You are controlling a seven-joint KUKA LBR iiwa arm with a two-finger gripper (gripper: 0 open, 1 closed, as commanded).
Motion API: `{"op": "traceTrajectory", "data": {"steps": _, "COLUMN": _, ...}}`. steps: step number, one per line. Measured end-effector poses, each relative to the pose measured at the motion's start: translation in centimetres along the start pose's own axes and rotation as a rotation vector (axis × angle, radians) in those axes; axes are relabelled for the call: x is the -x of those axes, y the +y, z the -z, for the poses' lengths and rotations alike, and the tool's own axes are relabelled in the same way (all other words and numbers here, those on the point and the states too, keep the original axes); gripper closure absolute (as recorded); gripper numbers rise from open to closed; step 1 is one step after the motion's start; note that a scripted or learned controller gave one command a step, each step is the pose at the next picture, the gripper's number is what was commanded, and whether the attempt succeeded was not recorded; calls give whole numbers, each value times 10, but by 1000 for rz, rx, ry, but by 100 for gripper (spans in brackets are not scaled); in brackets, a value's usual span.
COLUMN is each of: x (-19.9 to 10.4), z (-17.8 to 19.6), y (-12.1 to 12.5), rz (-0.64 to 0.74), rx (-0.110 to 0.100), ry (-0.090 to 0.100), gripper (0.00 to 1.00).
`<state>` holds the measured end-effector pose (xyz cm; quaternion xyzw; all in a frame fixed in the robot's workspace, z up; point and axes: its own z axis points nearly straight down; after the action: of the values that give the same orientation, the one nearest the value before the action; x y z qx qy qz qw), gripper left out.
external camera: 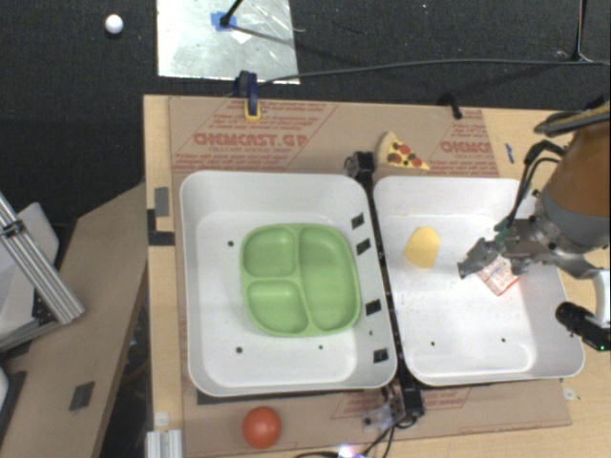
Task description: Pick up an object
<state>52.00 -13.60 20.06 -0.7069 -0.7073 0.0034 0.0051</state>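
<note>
In the right bin a yellow rounded object lies left of centre. A small red and white packet lies further right on the bin floor. My gripper hangs low over the bin, between the two and right against the packet's upper left edge. The grey arm with its orange band reaches in from the right and hides the bin's right side. The left bin holds a green divided plate.
A toy pizza slice lies on the cardboard behind the bins. A red ball sits on the cardboard in front of the left bin. Black clips line the seam between the bins. A cable crosses the far background.
</note>
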Motion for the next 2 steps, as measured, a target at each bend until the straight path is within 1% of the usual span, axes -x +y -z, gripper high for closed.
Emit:
{"op": "traceTrajectory", "data": {"steps": 1, "x": 0, "z": 7, "y": 3, "rz": 3, "rx": 13, "ry": -2, "gripper": 0}}
{"op": "traceTrajectory", "data": {"steps": 2, "x": 5, "z": -38, "y": -2, "rz": 1, "rx": 13, "ry": -2, "gripper": 0}}
